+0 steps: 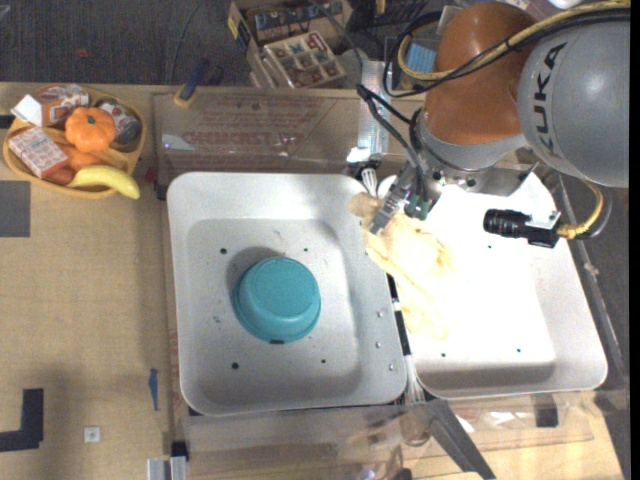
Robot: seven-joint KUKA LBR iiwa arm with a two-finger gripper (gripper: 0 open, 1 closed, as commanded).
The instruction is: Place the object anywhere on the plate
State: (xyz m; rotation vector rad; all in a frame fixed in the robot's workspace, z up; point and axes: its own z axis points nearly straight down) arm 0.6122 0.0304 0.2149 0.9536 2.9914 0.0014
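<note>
A teal round plate (277, 298) lies in the middle of the left white bin (200, 218). A pale yellow, soft-looking object (412, 260) sprawls along the left side of the right bin (530, 338); its upper end reaches the wall between the bins. My gripper (383, 214) hangs over that upper end, right of and beyond the plate, at the divider. The arm's wrist hides the point where gripper and object meet, so I cannot tell whether they touch.
A basket (20, 158) with a small pumpkin, a banana (103, 179) and boxes sits on the bench at far left. A clear panel (255, 128) stands behind the left bin. A black cylinder (518, 226) juts from the arm over the right bin.
</note>
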